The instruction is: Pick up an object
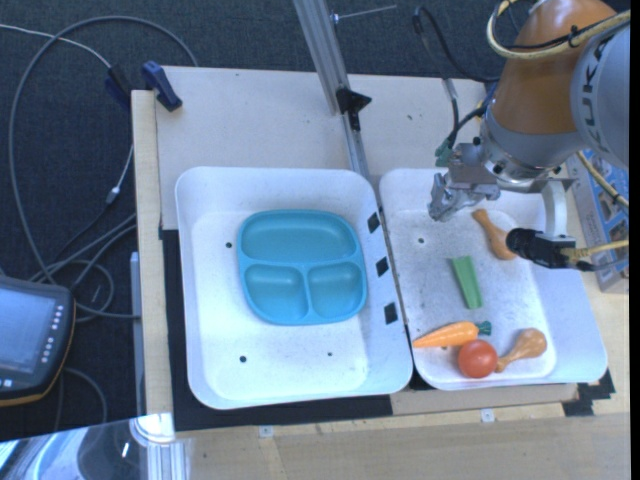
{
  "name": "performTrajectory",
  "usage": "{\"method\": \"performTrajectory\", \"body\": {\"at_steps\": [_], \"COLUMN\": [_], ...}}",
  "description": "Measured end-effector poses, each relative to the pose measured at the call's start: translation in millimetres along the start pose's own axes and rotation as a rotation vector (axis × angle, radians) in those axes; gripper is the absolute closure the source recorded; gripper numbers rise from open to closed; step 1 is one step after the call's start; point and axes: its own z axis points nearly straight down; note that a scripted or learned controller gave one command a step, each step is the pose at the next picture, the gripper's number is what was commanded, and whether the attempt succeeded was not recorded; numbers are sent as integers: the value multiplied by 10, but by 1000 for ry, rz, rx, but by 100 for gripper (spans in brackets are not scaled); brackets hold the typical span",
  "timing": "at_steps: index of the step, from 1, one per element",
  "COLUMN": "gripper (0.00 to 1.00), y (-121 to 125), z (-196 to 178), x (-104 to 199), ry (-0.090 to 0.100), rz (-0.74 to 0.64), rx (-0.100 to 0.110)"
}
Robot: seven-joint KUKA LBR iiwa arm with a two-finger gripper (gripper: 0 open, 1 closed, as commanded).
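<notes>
The right bin (570, 318) holds a green block (465, 281), an orange carrot (449, 334), a red tomato (477, 358), a tan pear-shaped piece (525, 345) and another tan piece (492, 233) near the bin's far side. My gripper (447, 200) hangs over the far left part of this bin, just left of that far tan piece and above the green block in the picture. Nothing shows between its fingers.
In the left bin (200, 268) lies a blue divided plate (300, 265). A metal pole (322, 38) slants up from between the bins. Cables trail on the dark floor at left, and a blue clamp (160, 84) sits at the bench's far left corner.
</notes>
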Motion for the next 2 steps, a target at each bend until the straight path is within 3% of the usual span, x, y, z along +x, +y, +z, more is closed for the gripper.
{"method": "performTrajectory", "body": {"at_steps": [2], "gripper": [100], "y": [-339], "z": [-147], "x": [1017], "ry": [0], "rz": [-1], "rx": [1]}}
